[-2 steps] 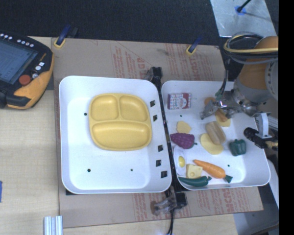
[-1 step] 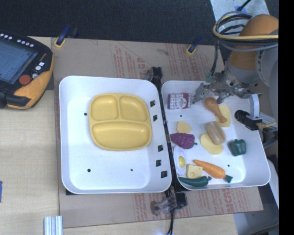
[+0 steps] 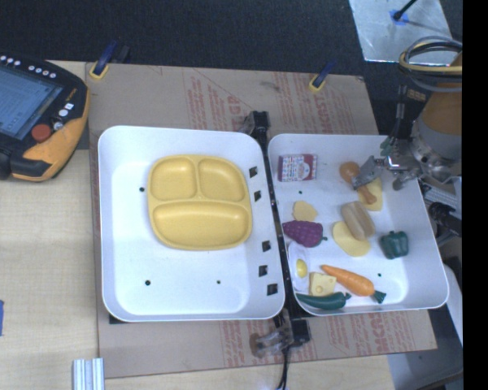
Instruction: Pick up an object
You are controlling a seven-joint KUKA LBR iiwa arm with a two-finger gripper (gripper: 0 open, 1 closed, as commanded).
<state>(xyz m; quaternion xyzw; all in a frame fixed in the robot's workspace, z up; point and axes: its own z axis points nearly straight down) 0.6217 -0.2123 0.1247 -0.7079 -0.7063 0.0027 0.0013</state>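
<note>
My gripper [image 3: 382,177] hangs over the upper right part of the right bin [image 3: 427,242], open, with its grey fingers spread and nothing visibly between them. Just under it lie a small orange piece [image 3: 349,170] and a pale yellow piece [image 3: 374,197]. Lower in the same bin are a hot dog [image 3: 357,219], a yellow round slice [image 3: 348,240], purple grapes [image 3: 303,233], a green pepper [image 3: 394,244], a carrot [image 3: 350,280], a cheese wedge [image 3: 322,283], a green chili [image 3: 324,301] and a red packet [image 3: 297,167].
The left bin [image 3: 122,242] holds a yellow divided plate [image 3: 200,201]. A teach pendant [image 3: 28,116] lies on the bench at far left. Clamps [image 3: 259,122] join the bins at their shared edge.
</note>
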